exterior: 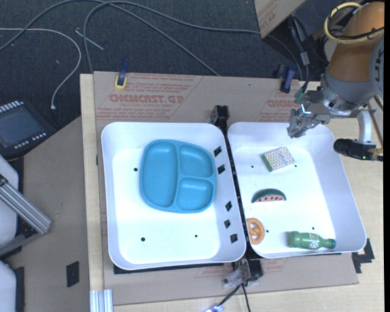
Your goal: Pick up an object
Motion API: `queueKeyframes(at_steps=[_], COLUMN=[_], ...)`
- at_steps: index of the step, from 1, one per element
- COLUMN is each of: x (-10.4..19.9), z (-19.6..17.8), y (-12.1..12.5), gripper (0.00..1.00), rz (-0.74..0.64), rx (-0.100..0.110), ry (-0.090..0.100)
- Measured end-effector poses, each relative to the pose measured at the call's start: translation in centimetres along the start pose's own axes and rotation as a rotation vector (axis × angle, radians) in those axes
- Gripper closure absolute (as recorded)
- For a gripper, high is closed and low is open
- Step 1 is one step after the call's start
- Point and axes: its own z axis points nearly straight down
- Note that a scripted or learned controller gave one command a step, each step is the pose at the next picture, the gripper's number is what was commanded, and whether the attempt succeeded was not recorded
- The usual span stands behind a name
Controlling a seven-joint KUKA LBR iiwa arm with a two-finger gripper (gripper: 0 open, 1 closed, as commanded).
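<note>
My gripper (pixel 300 126) hangs over the far edge of the right bin (pixel 341 183), above and to the right of a small patterned sponge block (pixel 278 158). Nothing shows between its fingers. Further toward the front lie a watermelon slice toy (pixel 269 196), a brown pretzel (pixel 255 230) and a green bottle (pixel 311 241) lying on its side.
The left bin (pixel 122 201) holds a blue divided plate (pixel 177 175). A black divider with clips (pixel 226 183) runs between the bins. Cables and a cardboard box (pixel 274 15) lie beyond the bench's far edge.
</note>
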Motion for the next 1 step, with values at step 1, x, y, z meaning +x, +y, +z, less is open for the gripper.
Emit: queueKeyframes(at_steps=[1], x=[4.63], z=[-0.83], y=[-3.42], gripper=[1.0], rz=[-0.001], rx=[0.001], ry=[0.001])
